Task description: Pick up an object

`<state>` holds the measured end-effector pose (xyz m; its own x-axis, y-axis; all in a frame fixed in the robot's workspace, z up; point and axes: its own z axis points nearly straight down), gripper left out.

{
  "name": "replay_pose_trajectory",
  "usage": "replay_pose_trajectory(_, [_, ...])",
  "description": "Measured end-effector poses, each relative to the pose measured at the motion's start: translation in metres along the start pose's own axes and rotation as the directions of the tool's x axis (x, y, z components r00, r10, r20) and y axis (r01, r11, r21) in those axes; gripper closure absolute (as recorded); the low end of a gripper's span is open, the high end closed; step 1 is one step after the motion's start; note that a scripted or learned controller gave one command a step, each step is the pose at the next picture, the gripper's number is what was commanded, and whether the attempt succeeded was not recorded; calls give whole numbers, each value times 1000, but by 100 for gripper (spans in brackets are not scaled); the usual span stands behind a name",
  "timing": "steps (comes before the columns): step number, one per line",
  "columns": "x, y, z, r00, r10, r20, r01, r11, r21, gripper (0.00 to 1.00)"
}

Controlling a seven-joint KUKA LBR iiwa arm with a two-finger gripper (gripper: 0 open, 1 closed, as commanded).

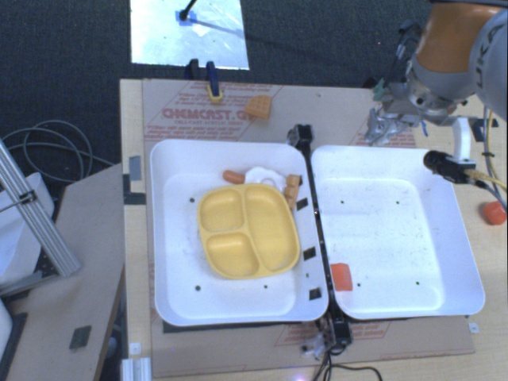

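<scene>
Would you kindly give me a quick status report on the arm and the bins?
Gripper above the right bin's far edge, holding nothing. Yellow tray in left bin; orange block in right bin. Nothing in the way.

A robotics lab: cardboard-topped bench [206,109], loose cables [48,145], dark carpet.
</scene>
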<state>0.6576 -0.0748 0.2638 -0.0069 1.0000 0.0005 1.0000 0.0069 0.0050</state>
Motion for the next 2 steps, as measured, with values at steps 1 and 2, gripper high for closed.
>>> replay_pose_trajectory(1, [23, -1, -207, 1000, -1, 2, 1, 1000, -18, 100])
replay_pose_trajectory(2, [22, -2, -196, 1000, 2, 1, -2, 1000, 1, 0])
